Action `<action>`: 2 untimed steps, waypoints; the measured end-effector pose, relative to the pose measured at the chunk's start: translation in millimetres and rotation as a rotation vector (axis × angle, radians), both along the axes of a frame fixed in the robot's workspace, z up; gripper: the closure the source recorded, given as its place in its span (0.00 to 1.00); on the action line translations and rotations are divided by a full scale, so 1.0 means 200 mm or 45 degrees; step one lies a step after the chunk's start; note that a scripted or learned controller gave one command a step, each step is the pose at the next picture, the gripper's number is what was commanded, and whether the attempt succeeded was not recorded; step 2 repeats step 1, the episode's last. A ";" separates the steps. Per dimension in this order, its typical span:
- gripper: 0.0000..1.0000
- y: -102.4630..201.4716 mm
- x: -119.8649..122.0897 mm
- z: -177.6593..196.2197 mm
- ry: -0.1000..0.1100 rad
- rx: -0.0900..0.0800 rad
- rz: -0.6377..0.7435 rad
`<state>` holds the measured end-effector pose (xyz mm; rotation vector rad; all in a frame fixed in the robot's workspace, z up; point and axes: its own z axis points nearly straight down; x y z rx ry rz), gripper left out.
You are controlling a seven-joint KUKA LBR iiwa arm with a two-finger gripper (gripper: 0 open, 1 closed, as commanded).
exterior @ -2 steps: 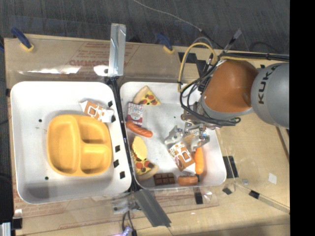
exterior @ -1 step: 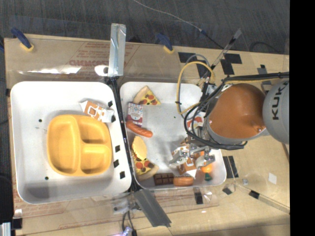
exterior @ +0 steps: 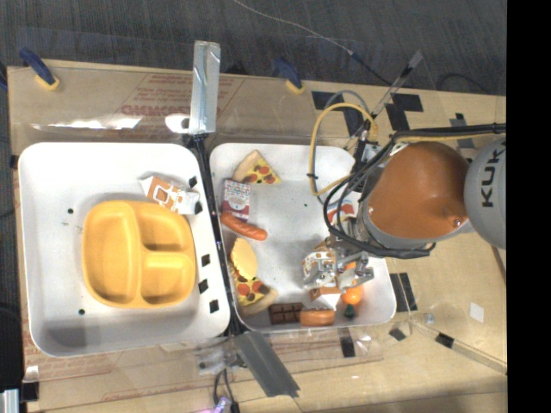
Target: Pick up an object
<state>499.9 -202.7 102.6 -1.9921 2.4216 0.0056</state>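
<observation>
While my metal two-finger gripper (exterior: 337, 269) hangs low in the right-hand white bin (exterior: 288, 166), nothing's lifted yet.
Can't tell how it's set; the small orange carrot-shaped toy (exterior: 350, 297) lies just beside it, so grabbing remains.

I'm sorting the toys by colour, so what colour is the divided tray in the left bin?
Yellow. The divided tray shows plainly in the camera view, lying in the left bin.
</observation>
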 end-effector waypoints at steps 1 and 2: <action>1.00 0.23 0.25 0.65 -0.007 -0.008 -0.262; 1.00 0.23 0.25 0.65 -0.007 -0.008 -0.262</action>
